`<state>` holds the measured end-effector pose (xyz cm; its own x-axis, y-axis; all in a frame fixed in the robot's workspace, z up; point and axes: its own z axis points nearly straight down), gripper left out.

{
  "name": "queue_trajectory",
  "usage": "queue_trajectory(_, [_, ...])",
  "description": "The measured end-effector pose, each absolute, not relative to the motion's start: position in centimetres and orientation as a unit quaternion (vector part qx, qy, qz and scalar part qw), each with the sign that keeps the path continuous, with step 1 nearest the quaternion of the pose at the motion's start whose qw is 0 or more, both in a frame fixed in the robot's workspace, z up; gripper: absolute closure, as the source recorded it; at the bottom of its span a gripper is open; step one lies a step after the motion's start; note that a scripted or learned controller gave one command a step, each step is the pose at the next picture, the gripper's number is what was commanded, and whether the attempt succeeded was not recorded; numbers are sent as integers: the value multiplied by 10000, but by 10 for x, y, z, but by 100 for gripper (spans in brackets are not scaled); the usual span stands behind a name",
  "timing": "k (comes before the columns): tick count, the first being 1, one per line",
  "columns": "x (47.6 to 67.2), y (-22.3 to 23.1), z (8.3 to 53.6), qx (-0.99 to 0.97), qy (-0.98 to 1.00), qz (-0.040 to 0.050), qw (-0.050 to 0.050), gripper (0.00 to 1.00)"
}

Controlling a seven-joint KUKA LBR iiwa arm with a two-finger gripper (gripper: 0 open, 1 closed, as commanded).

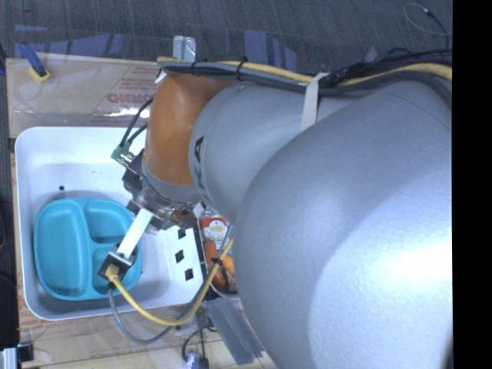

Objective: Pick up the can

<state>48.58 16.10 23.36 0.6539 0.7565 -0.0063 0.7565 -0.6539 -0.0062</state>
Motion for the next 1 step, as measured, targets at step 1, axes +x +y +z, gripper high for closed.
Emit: queue_trajectory(1, [478, 218, 263, -9897, -1433, 0, 2, 100])
